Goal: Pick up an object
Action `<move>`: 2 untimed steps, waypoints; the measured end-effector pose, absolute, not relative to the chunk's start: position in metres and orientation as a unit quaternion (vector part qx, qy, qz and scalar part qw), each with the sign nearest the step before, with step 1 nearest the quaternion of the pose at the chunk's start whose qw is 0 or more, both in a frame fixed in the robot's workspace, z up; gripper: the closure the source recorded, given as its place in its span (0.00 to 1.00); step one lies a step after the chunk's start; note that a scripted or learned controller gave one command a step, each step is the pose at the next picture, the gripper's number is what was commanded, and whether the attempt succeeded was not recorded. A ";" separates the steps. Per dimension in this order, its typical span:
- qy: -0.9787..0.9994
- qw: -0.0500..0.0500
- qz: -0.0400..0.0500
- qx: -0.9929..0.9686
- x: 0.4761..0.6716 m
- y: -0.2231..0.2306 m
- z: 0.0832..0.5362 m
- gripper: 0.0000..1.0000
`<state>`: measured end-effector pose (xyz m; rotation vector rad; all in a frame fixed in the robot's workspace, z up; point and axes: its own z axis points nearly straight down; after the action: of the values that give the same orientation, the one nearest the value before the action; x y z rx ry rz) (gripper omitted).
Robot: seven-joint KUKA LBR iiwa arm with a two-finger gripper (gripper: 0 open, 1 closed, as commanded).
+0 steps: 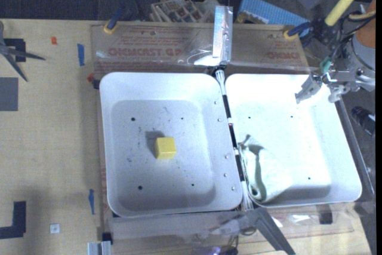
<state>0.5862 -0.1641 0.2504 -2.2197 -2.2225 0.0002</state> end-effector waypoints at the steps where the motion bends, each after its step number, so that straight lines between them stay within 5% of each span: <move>1: -0.736 -0.002 -0.001 -0.677 0.598 -0.135 0.309 0.00; 2: -0.736 -0.002 -0.001 -0.677 0.598 -0.135 0.309 0.00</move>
<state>0.5981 -0.1354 0.3086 -2.1294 -2.3147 -0.0021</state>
